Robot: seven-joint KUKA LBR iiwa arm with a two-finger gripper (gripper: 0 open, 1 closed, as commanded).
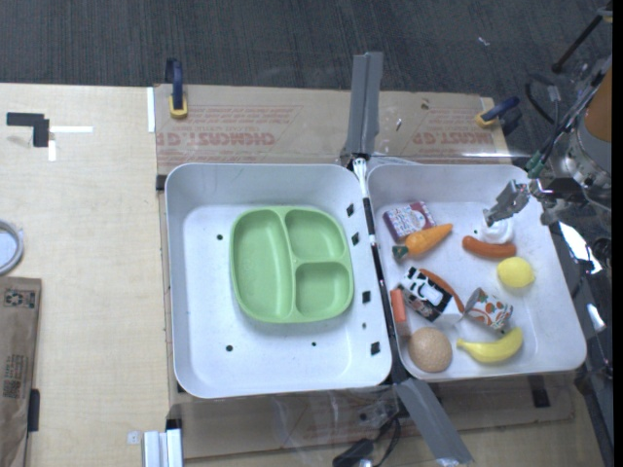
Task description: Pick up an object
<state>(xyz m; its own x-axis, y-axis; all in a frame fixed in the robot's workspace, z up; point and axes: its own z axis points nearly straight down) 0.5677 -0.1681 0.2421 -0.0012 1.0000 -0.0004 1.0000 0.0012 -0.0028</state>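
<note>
far left, a roll of tape (5, 248) is cut off by the frame edge, and a brown paper bag (18, 348) below it is cropped too; its print is too small to read. the cardboard sheet (255, 125) behind the bins carries red lettering, seen upside down and mirrored, not legible w/ certainty. the left bin (185, 290) holds a green divided plate (292, 263), three compartments, lying flat near the middle. the right bin (569, 348) holds the small stuff: a pink-labelled pack (408, 219) w/ a toy carrot (425, 240) touching its lower edge, a black-and-white carton (423, 293), a brown egg-like ball (430, 349), a small orange-and-white carton (488, 310), a banana (492, 347), a sausage (489, 248) and a lemon (516, 273). labels on the packs are too blurred to read. the gripper (504, 208) sits over the bin's back right part, just above the sausage; its fingers merge w/ a white item below, so can't tell how far apart they are or if anything is held. the arm is mostly cut off at right.
</note>
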